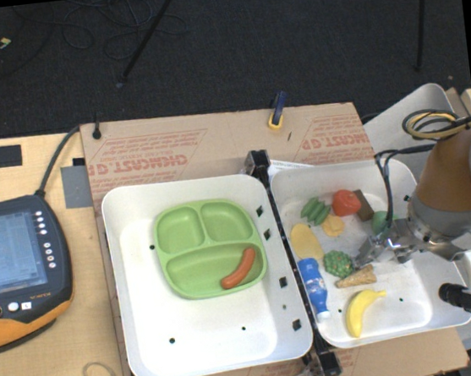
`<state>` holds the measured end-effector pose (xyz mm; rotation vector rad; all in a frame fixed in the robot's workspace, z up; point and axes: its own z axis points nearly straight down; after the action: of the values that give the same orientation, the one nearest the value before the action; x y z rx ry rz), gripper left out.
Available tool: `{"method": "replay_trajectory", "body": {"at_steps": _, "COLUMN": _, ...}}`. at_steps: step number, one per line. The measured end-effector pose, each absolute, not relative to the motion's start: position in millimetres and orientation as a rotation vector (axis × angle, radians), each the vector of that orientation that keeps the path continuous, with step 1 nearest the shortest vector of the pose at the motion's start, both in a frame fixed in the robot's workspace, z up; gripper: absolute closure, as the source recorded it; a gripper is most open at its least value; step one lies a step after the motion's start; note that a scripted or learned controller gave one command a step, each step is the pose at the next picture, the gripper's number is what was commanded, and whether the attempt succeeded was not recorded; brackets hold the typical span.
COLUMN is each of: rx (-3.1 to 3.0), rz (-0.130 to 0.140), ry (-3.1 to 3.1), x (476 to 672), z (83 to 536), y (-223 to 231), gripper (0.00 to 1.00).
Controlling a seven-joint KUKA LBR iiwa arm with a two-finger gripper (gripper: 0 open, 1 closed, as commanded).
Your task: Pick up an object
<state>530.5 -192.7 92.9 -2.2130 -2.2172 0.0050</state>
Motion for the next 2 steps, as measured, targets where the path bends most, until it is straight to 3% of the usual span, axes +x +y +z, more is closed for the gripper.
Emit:
{"method": "replay_trajectory", "body": {"at_steps": 1, "rx": -2.223, "rz": 0.002, "ry": -2.213, "x": 530.2, "z": 87, "y": -192, "gripper": 0.00}}
{"method": "replay_trajectory", "body": {"at_steps": 2, "rx": -2.229, "rz": 0.002, "ry": -2.208, "x": 530.0, "z": 98, "y": -194, "gripper": 1.00}}
